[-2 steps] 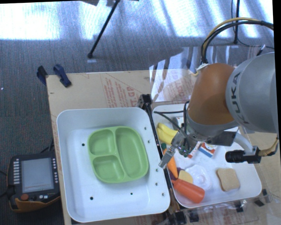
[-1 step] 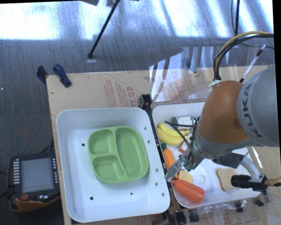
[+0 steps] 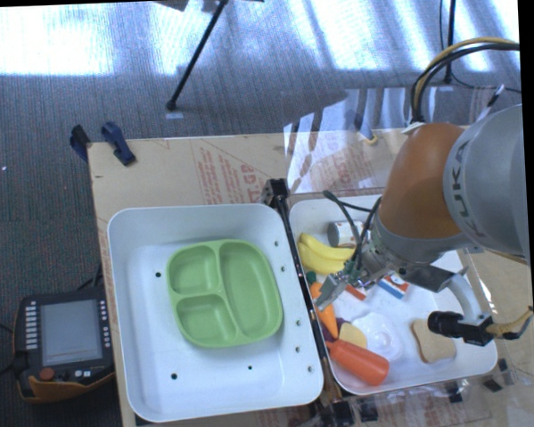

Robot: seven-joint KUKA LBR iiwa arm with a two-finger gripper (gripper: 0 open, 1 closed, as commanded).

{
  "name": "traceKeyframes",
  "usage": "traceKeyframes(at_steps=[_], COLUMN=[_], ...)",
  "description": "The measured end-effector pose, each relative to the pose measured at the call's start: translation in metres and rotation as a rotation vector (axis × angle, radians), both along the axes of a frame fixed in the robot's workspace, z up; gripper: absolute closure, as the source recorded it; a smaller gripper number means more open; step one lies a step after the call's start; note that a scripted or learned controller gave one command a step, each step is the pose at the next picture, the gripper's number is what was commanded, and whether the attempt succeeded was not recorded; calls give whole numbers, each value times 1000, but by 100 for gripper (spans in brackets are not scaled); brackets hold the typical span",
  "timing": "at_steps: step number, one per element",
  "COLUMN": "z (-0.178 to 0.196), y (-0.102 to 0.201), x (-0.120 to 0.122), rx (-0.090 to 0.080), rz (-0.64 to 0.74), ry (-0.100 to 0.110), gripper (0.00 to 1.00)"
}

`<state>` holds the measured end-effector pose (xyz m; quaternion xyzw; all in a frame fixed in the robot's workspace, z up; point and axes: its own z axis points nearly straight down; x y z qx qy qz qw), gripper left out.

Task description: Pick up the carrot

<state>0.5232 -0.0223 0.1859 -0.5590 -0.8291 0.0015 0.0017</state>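
The carrot [image 3: 326, 320] is a small orange piece lying in the right bin [image 3: 485, 353], close against its left wall. It sits just below the bananas. My gripper [image 3: 340, 283] reaches in from the right under the orange wrist band. It hovers over the left side of the right bin, just above and slightly right of the carrot's upper end. The arm's bulk hides part of the bin behind it. I see nothing held in the gripper.
The left bin [image 3: 140, 349] holds a green divided plate [image 3: 225, 292]. Around the carrot lie yellow bananas [image 3: 321, 254], a red-orange sausage-shaped item [image 3: 360, 362], a white piece [image 3: 379, 334], a toast slice [image 3: 432, 341], a small can [image 3: 346, 232] and flat red-blue packets [image 3: 391, 286].
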Motion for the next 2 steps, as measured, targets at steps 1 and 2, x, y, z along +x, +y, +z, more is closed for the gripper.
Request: traceKeyframes(at_steps=[1,2], z=[1,0], y=[-2,54], x=[63,8], rx=[-1,-1], rz=[-60,-248], ry=[-3,3], gripper=[0,0])
